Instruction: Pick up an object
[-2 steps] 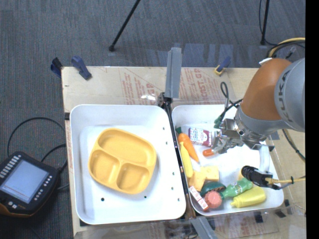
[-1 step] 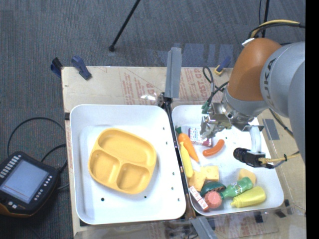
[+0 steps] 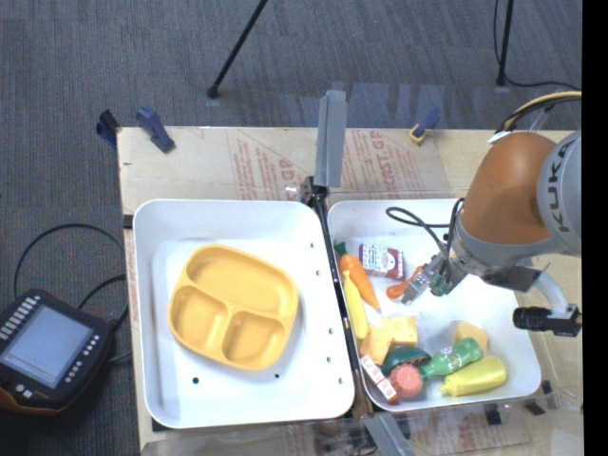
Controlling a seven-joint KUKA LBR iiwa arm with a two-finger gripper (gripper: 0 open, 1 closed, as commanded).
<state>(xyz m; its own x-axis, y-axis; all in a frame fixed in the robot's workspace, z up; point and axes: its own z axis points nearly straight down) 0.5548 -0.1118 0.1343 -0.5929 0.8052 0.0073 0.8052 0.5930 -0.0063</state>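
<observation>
Setting: you look down on a plywood tabletop (image 3: 237,164) bearing two shallow white bins side by side.
Left bin (image 3: 152,226): it holds one yellow sectioned plate (image 3: 233,304), glossy moulded plastic with three rounded wells.
Right bin (image 3: 513,302): a pile of toy food gathers along its left wall and near edge.
Arm: grey with an orange band, it reaches in over the right bin.
Hand (image 3: 416,289): it hangs low over open white floor, just right of the carrot, with something small and orange at its tips; you cannot tell how wide it stands or whether it grips anything.
Nearest targets: an orange carrot (image 3: 360,278) and a long yellow banana (image 3: 354,304) lie together by the left wall; a red-and-white packet (image 3: 382,258) sits just beyond them.
Other pieces: a pale yellow cheese wedge (image 3: 393,335), a green bottle (image 3: 454,358), a yellow squeeze bottle (image 3: 473,377).
Handling: these look like light, stiff, hollow plastic with slick curved skins, likely to roll or squirt out sideways.
Where to grip: take the carrot across its thick middle, pinching the narrow width.
</observation>
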